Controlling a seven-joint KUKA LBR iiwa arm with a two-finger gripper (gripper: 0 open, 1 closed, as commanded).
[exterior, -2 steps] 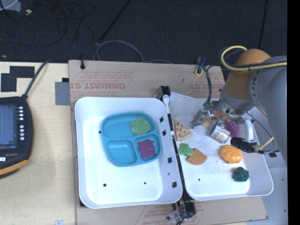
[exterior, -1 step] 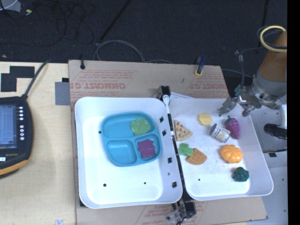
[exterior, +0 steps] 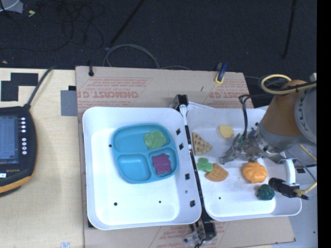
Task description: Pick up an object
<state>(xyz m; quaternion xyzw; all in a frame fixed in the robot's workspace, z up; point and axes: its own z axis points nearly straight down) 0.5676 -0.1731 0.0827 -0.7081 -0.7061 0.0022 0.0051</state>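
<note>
With nothing yet lifted, the gripper (exterior: pixel 232 154) is seen lowered into the right bin (exterior: pixel 227 211), its fingers spread apart and empty, a waffle-like piece (exterior: pixel 216 173) lying just below its tips and an orange toy (exterior: pixel 254 172) near its wrist side.

The pale wooden worktop (exterior: pixel 46 211) carries a printed brown cardboard sheet (exterior: pixel 155 89); on that sheet sit two shallow white bins side by side, the left bin (exterior: pixel 103 200) and the right bin (exterior: pixel 243 211); a control pendant (exterior: pixel 15 146) lies at the worktop's left edge.
</note>
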